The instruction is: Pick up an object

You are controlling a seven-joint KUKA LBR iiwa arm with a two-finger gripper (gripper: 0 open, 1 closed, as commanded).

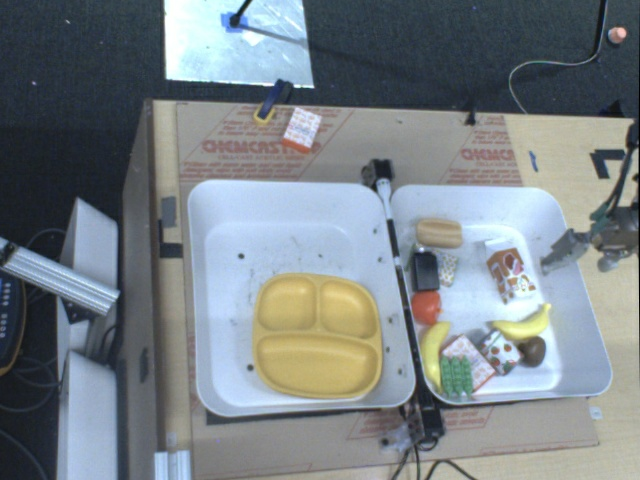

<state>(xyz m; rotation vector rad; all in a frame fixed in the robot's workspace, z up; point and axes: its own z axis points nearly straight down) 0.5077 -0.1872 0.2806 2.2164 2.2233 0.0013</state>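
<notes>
Claw (578, 251) (grip state unclear) hovers right of snack packet (509, 275) in right bin (590, 313).

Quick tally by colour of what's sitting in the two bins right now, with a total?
Yellow: 3 - divided plate, banana, banana
Red or orange: 2 - round fruit, printed packet
Tan: 1 - bread roll
Black: 1 - small block
Brown: 1 - round piece
Green and red: 1 - patterned box
Total: 9

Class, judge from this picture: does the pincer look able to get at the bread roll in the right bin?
Probably yes: the pincer is at the right bin's edge and the bread roll lies uncovered.
</notes>
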